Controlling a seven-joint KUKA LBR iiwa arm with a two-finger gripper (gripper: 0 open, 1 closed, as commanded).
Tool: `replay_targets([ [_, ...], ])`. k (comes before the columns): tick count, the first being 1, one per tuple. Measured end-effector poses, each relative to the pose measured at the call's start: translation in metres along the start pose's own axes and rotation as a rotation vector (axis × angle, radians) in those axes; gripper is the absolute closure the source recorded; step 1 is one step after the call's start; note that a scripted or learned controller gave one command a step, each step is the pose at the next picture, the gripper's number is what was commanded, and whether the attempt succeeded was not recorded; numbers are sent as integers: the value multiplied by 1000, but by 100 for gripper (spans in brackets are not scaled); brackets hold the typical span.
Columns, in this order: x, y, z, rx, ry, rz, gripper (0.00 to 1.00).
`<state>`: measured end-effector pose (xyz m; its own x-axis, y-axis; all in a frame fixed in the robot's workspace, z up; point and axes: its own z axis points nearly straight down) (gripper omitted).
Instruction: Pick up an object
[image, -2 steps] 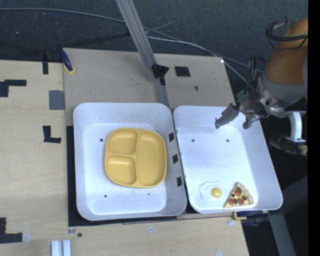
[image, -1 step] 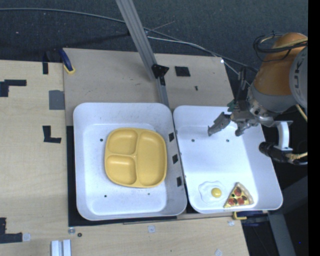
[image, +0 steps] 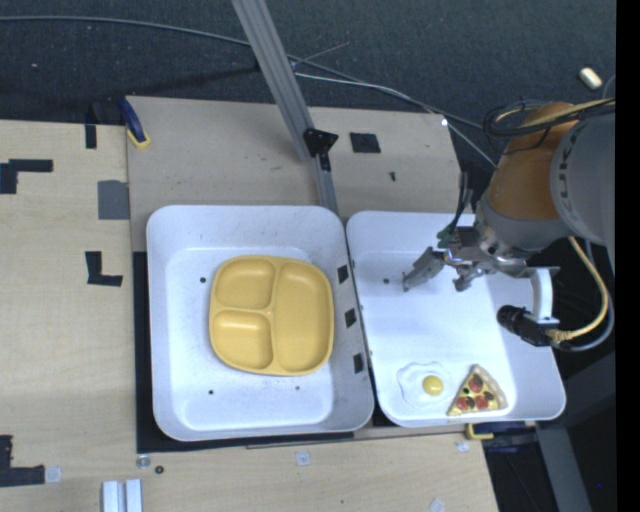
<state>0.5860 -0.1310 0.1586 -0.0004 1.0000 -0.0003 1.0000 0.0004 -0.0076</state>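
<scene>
gripper (image: 440, 276): fingers spread, holding nothing, far end of right bin (image: 400, 235) | egg (image: 425, 383), pizza (image: 478, 391): near end, likely light, flat, slippery; pinch across edges | plate (image: 271, 314): left bin

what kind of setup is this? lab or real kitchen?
Likely a robot lab test bench, not a kitchen. The arm's gripper hangs over two white bins set into a plywood bench, and the items are toys: a fried egg, a pizza slice and a yellow divided plate.
</scene>
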Motion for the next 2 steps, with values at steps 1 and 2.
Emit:
replay_targets([
  [1, -6, 6, 59, -1, 0, 0, 0],
  [2, -5, 7, 45, -5, 0, -2, 100],
])
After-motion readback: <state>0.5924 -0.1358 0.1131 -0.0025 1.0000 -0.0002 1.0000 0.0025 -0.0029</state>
